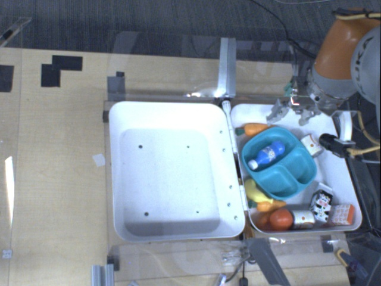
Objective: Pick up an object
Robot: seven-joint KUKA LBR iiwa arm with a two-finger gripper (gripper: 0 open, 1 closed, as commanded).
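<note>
Objects for picking are all sitting in the right bin (351,186), and we are taking the blue divided dish (280,162) at its centre as our landmark. Inside the dish a small blue-and-white bottle (267,155) is lying tilted. Just beyond the dish's far rim we are seeing an orange carrot-shaped piece (256,128). Against its near edge a yellow banana-like toy (255,190) is resting, and nearer still a red tomato-like ball (280,219) is sitting by the bin's front wall. To the near right of the dish we are noticing a small black-and-white box (322,202) and a pink-orange block (342,214).

We are watching the arm (348,52) reaching in from the right, its orange band high above the dish's far right side. The gripper (294,109) is hanging over the bin's far wall, beyond the dish, its two fingers spread apart and clamping nothing. The left bin (166,171) is lying beside the dish's left.
</note>
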